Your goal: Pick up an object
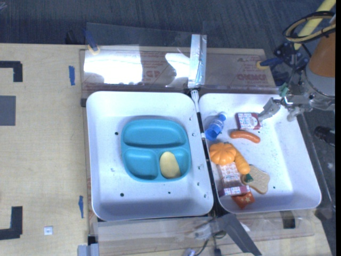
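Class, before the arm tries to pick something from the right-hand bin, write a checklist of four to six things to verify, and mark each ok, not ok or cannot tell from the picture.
1. Objects available in the right bin: ok; a hot dog, a small pumpkin, a blue bottle and others lie there.
2. Gripper over the right bin: ok, near its far edge.
3. Gripper free of any object: ok, nothing seen held.
4. Nearest target apart from neighbours: not ok; the red-and-white carton touches the hot dog.
5. Fingers' opening: cannot tell.
6. Blue tray with the yellow potato out of the path: ok, in the left bin.
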Controlling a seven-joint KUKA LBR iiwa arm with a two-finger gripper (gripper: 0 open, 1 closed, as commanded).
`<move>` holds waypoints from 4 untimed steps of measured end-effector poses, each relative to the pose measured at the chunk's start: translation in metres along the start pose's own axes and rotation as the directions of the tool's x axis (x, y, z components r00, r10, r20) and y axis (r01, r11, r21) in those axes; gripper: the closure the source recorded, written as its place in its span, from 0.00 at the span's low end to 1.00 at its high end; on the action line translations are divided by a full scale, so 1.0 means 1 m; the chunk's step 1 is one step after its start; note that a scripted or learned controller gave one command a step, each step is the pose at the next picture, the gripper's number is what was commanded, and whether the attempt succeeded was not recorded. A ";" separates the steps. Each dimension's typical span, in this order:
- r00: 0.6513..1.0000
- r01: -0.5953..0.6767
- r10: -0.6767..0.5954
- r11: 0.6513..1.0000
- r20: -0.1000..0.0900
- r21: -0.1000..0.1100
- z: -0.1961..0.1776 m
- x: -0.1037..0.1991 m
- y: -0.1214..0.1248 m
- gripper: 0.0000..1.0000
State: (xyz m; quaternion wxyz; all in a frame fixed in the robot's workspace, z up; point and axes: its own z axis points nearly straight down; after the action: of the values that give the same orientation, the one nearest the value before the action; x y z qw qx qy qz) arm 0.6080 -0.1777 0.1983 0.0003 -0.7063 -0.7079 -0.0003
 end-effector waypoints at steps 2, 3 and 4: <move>0.999 0.042 -0.041 0.999 0.005 -0.027 0.081 0.017 0.012 1.00; 0.999 0.041 -0.041 0.999 0.005 -0.024 0.083 0.017 0.011 0.00; 1.000 -0.012 0.012 0.999 0.006 -0.030 0.100 0.027 0.001 0.00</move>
State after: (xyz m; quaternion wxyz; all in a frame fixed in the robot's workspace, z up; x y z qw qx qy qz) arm 0.6090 -0.1505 0.0988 -0.0125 -0.7104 -0.7037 -0.0087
